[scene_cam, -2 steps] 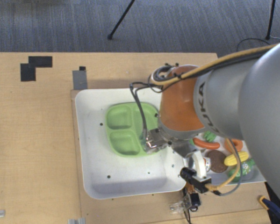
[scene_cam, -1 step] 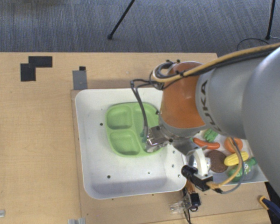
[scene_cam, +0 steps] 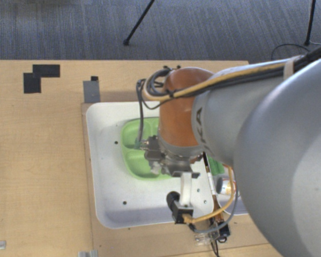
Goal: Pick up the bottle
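My arm's orange band [scene_cam: 183,110] and grey wrist hang low over the middle of the white bin [scene_cam: 106,171], covering much of it. The gripper [scene_cam: 170,161] points down beneath the wrist, right over the edge of a light green divided dish [scene_cam: 136,148]. A small shiny rounded object [scene_cam: 226,186] peeks out on the right side of the wrist; I cannot tell whether it is the bottle. No other part of a bottle is clearly visible, because the arm hides the bin's right half.
A white mount with black cables [scene_cam: 194,201] hangs off the wrist over the bin's front rim. A grey bracket [scene_cam: 92,91] stands behind the bin's back left corner. Wooden bench surface [scene_cam: 39,169] stretches to the left.
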Controlling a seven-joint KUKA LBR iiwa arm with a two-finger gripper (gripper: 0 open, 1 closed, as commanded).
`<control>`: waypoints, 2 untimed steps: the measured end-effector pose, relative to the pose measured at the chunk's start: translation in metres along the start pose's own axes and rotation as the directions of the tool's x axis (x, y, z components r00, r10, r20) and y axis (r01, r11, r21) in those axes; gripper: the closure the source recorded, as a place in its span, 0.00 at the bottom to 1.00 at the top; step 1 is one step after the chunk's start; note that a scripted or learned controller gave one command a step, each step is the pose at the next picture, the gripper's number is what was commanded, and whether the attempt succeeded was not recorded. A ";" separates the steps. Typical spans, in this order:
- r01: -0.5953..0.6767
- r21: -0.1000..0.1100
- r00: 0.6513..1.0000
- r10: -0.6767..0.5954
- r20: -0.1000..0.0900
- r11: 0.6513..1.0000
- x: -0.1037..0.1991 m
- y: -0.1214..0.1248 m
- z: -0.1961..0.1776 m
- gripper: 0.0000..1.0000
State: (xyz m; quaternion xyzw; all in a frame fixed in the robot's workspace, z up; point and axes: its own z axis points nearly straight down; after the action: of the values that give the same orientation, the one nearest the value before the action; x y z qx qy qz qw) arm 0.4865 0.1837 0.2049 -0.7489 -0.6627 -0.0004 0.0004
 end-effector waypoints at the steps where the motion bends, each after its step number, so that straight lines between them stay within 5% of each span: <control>1: -0.096 -0.002 0.995 0.096 0.000 0.995 -0.006 0.001 -0.088 1.00; 2: -0.098 0.000 0.995 0.098 0.000 0.995 0.051 -0.006 -0.083 1.00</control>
State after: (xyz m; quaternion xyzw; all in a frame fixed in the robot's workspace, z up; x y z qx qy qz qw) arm 0.4865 0.2352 0.2883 -0.7805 -0.6252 -0.0004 0.0004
